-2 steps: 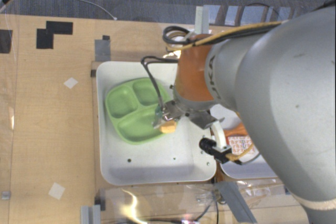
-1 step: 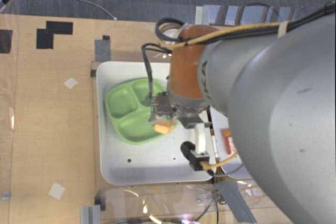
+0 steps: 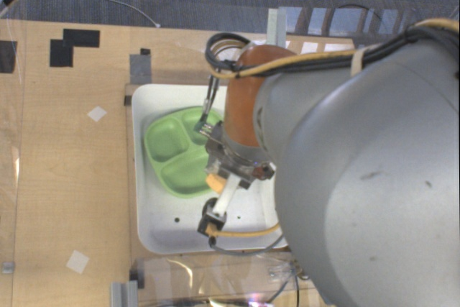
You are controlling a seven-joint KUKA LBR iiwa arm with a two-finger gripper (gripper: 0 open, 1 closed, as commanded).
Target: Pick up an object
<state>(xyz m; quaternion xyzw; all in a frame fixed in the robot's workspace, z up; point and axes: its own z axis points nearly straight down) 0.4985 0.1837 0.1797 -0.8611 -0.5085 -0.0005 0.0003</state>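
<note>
Camera view: one white bin (image 3: 154, 230) is visible on the desk (image 3: 65, 169), with the arm reaching over it from the right and covering the bin's right portion.

Task thing: a green divided plate (image 3: 169, 140) lies flat in the upper-left part of the bin, near the left wall. Its right side runs under the wrist.

Gripper (image 3: 228, 167): low over the plate's right edge, seen from behind the wrist. Whether it is spread or closed, cannot tell. No object visibly held.

Handling (judgement):
- The plate looks like moulded plastic, so probably light, stiff and not fragile.
- Its surface is smooth and glossy, so likely slippery under a pinch.
- It lies flat with a low profile, and a grasp from straight above on a compartment floor would find nothing to close on.
- The best hold appears to be the raised outer rim or a divider ridge between compartments, pinched across its thickness.
- A hold off-centre at the rim may let the plate tilt as it lifts.

Count:
- Green plate: one, with three compartments visible.
- Bin: one.
- Small orange patch (image 3: 214, 182) just beside the plate under the wrist: one. Cannot tell if it is a loose object or robot hardware.
</note>
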